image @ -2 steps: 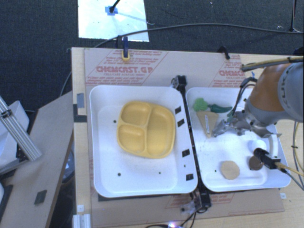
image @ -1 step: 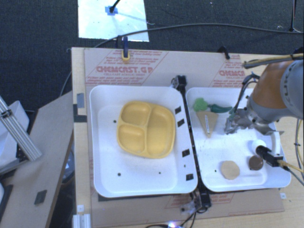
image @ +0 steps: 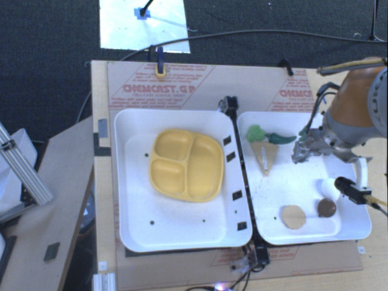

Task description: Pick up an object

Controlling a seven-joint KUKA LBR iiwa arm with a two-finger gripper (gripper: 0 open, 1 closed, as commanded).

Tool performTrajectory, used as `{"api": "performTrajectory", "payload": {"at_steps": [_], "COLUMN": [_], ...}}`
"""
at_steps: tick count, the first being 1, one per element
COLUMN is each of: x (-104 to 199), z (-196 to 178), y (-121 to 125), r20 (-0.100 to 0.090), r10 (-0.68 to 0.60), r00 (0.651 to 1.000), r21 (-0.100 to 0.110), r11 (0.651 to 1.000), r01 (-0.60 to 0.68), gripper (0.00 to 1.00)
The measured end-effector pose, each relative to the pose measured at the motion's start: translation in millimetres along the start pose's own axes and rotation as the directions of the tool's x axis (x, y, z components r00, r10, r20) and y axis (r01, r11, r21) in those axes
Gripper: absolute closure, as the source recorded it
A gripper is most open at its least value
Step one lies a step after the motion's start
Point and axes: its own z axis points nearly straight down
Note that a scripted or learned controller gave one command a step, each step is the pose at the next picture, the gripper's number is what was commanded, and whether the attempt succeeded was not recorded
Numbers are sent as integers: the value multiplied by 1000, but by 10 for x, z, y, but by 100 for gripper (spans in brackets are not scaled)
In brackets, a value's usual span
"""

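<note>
My gripper point(image: 301, 153) hangs over the upper middle of the right bin point(image: 276, 238), reaching in from the right. Just left of it lie a green toy vegetable point(image: 265, 136) and a tan wedge-shaped piece point(image: 265, 156), both on the bin floor. Near the bin's front sit a round tan disc point(image: 293, 217) and a small brown round piece point(image: 327, 208). Nothing shows between the fingers.
The left bin point(image: 130, 223) holds a yellow divided plate point(image: 187, 164) at its middle. A row of black clips runs along the wall between the two bins. A white round thing point(image: 328, 188) lies by the brown piece.
</note>
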Motion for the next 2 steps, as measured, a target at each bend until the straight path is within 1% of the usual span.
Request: {"api": "performTrajectory", "payload": {"at_steps": [2], "x": [-55], "z": [-887], "y": [43], "r20": [1], "r10": [-1], "r00": [1000], "r21": [-2], "r11": [1000], "r01": [1], "gripper": [100]}}
